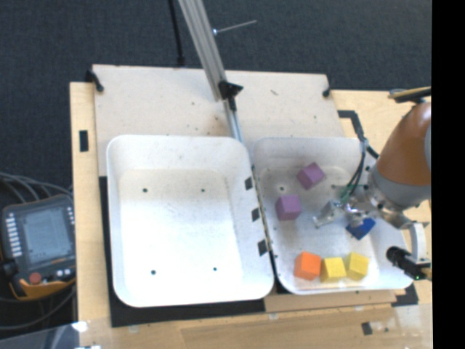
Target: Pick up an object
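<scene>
Blue object (361,228) half hidden under the arm (404,162); tool (330,214) fingers too small to read.

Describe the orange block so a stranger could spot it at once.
Look in the right-hand white bin, along its near edge, where three blocks sit in a row. The orange block is the leftmost, beside two yellow blocks and nearest the wall shared with the other bin.

Light is even and fairly bright, with soft, faint shadows. The white bins (182,217) look slightly washed out, the dark floor (73,20) grainy. Detail is soft throughout; small parts near the arm (403,158) blur together.
</scene>
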Motion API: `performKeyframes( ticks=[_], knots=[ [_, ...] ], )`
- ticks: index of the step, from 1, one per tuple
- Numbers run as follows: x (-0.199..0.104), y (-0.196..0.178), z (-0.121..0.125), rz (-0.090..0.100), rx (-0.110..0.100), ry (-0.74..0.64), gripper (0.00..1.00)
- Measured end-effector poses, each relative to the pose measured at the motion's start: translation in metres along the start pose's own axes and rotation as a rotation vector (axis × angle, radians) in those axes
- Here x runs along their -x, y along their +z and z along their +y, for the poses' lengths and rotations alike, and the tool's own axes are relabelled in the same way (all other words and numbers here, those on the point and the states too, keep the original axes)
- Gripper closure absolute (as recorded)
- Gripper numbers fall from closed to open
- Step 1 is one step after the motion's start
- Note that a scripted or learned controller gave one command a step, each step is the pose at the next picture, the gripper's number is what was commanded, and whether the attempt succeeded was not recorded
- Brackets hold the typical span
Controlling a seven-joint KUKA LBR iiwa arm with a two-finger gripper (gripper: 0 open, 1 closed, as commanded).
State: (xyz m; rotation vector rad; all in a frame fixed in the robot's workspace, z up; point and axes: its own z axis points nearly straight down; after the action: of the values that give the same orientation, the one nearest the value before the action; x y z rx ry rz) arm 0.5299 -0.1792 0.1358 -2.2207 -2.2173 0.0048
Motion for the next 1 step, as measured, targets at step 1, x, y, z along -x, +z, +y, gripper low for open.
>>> performKeyframes(
  ticks=[1],
  knots=[
    [0.0005, 0.0099, 0.0059, -0.004, 0.02, -0.005, 0.0]
  ],
)
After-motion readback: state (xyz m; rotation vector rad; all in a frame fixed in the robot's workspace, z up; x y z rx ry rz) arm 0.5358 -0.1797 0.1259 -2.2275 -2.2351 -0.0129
